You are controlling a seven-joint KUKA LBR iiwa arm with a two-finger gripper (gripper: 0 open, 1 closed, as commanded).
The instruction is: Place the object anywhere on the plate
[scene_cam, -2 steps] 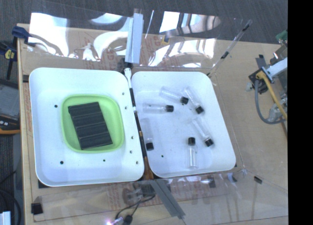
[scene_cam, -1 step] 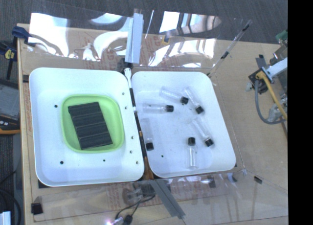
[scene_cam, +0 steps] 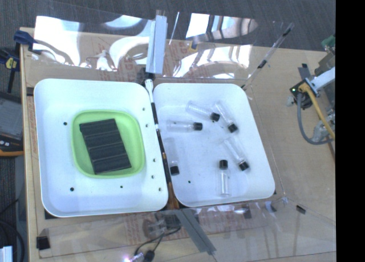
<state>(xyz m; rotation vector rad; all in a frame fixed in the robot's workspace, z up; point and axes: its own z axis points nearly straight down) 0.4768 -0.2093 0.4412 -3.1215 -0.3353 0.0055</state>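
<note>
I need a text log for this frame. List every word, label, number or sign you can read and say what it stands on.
None can be read.
Board behind the bins: reddish printed marks show under the glare, too blurred to read.
Vials in the right bin: no label visible.
Black block on the green plate: ribbed, no text visible.

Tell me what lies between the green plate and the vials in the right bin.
In the camera view, bare white floor of the left bin, then the two bins' touching rims, separate the green plate from the nearest vial.
</note>
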